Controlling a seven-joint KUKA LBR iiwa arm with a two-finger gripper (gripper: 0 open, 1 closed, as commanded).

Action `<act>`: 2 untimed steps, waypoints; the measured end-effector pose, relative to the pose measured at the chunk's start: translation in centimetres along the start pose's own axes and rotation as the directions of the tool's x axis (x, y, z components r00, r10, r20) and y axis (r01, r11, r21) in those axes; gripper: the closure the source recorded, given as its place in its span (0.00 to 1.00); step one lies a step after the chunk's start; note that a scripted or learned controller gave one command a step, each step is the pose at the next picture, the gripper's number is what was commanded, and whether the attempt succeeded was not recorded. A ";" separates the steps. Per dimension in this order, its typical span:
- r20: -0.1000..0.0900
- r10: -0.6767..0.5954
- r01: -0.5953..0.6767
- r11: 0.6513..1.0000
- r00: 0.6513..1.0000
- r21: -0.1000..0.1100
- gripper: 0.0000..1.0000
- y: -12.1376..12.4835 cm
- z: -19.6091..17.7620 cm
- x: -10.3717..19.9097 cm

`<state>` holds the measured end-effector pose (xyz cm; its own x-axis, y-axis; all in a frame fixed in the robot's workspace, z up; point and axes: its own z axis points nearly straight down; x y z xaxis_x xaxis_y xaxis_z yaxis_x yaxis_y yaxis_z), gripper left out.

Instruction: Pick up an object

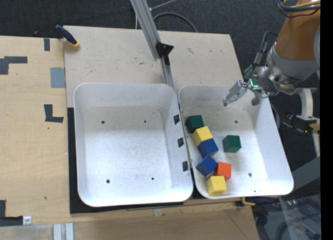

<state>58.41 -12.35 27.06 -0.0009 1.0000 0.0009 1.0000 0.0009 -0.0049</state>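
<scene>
white plastic bins sit side by side on the worktop (119, 62). the right bin (270, 145) holds seven cubes (208, 148), lower centre-right. the hand (242, 92) hovers over that bin's upper part, fingers spread, gripping nothing.

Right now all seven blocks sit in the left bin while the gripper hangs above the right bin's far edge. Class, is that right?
One thing is wrong: the camera view shows the blocks in the right bin, not the left bin. The gripper does hang above the right bin's far edge.
</scene>
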 end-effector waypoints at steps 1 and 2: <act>0.001 -0.001 0.001 1.000 1.000 -0.004 0.00 0.1 -0.2 0.0; 0.001 0.000 0.000 1.000 1.000 0.002 0.00 -0.6 5.0 -0.8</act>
<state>57.80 -13.16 22.06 -0.0005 1.0000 -0.0003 1.0000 0.0005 -0.0066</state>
